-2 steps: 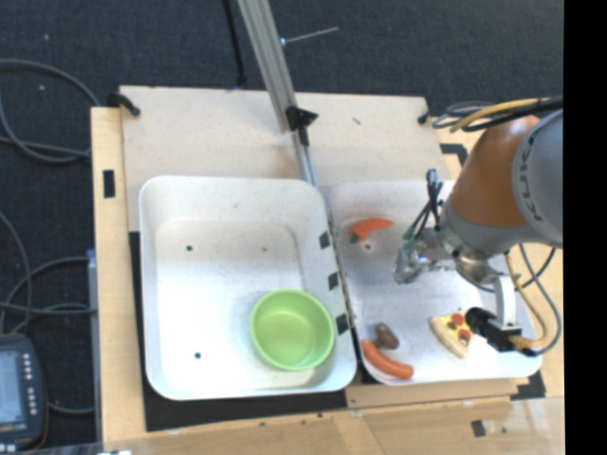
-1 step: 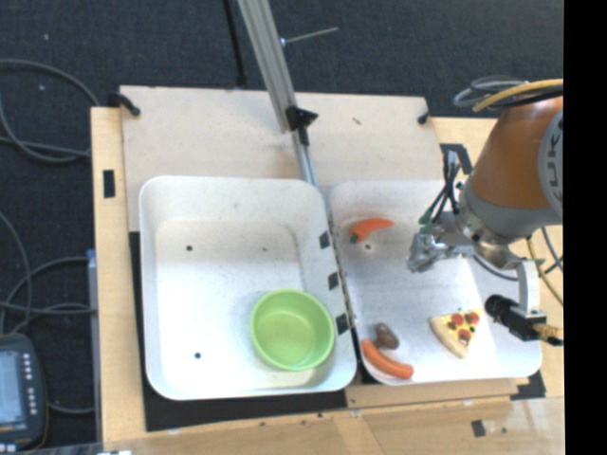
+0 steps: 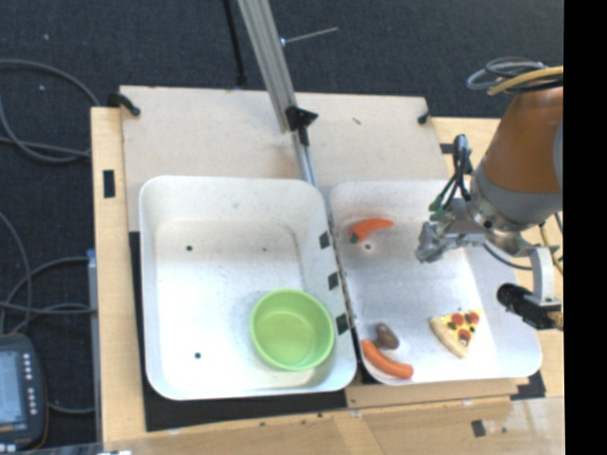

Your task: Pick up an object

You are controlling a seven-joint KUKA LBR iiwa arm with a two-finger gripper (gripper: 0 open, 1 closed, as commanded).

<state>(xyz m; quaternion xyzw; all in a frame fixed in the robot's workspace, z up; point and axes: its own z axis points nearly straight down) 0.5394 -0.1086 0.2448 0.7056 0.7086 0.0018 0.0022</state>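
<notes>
Camera view: claw [image 3: 429,246] low over right bin [image 3: 493,282], right of carrot [image 3: 371,227]; can't tell its opening or hold.

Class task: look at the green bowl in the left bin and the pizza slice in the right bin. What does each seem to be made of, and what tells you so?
Green bowl: probably plastic, with a smooth, even lime colour and a soft sheen on its rim. Pizza slice: likely a toy of moulded plastic or rubber, with flat yellow and red colours and a matt look; the view is too coarse to be sure.
</notes>
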